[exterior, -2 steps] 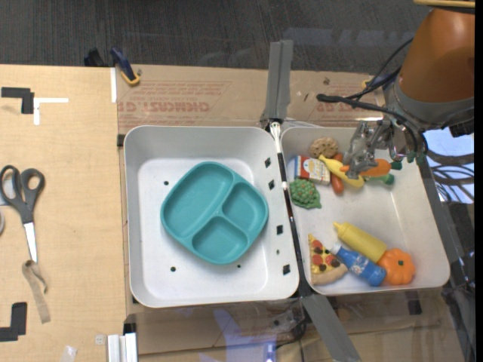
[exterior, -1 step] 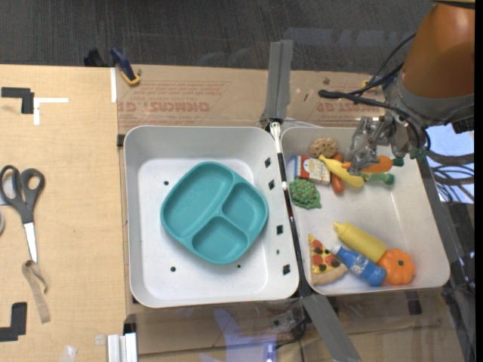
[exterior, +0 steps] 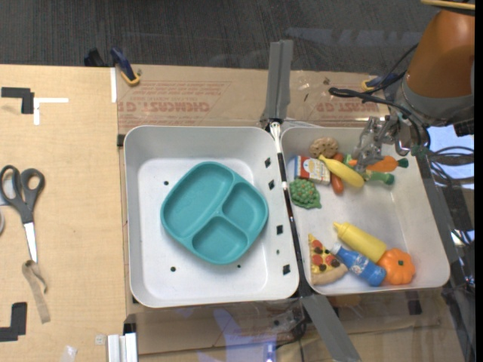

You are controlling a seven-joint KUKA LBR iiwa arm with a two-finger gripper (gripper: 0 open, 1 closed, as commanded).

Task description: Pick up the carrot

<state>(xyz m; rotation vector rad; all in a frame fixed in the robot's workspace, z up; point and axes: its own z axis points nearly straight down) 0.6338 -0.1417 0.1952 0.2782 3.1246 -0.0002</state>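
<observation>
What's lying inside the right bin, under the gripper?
Under the gripper in the right bin lies the carrot, beside a banana and a cookie. The gripper covers part of the carrot.

The cardboard sheet (exterior: 192, 96) behind the left bin bears faint red mirrored print, reading roughly "CHEMCAL GR", not fully legible.

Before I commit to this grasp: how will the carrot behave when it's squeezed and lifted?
The carrot looks like a smooth, moulded toy, so probably stiff and light. Its tapered, rounded body may slip or squirt out of the pincer if pinched near the narrow end. It lies beside the banana, so a nudge could roll it against that.
</observation>
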